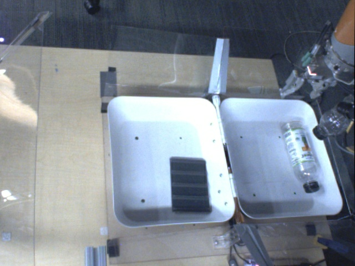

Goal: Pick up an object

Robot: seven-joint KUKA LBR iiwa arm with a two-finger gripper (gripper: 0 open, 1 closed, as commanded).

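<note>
Bottle [298, 155] lies in my right bin [244, 111], long axis running near-to-far, black cap nearest the front wall. My tool [310, 76] hovers beyond that bin's far right corner; whether it is spread or pressed together, I cannot tell.

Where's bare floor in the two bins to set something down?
Left bin: the whole far half and the left side, bordered by the black ridged block near the front wall. Right bin: the left and middle floor, bordered by the clear bottle lying along its right wall. Tightest at the right bin's far right corner, under the claw.
</note>
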